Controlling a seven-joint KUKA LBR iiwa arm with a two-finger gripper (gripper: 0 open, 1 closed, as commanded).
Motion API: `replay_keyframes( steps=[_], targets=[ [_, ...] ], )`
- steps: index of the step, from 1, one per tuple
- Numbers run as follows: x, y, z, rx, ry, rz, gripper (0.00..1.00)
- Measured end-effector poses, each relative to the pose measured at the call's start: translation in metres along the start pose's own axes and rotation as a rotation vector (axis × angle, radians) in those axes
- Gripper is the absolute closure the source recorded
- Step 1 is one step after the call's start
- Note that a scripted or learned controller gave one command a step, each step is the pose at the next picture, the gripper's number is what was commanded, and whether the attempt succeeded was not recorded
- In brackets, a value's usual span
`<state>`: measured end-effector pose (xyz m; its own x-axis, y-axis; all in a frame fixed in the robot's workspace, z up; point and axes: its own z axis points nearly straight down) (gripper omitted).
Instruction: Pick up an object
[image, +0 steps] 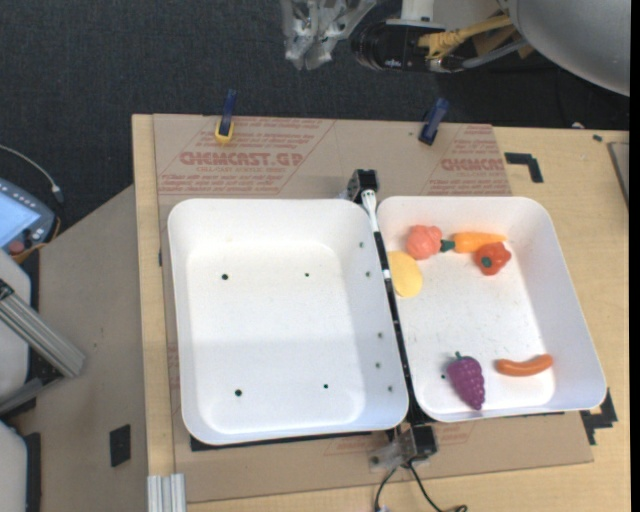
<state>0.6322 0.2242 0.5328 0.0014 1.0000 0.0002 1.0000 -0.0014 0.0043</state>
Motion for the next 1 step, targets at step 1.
replay_keyframes(
  steps=[1],
  targets=[
    [0.0001,0.0277,-0.0016,0.000,0.000,0.000,1.00]
  ],
)
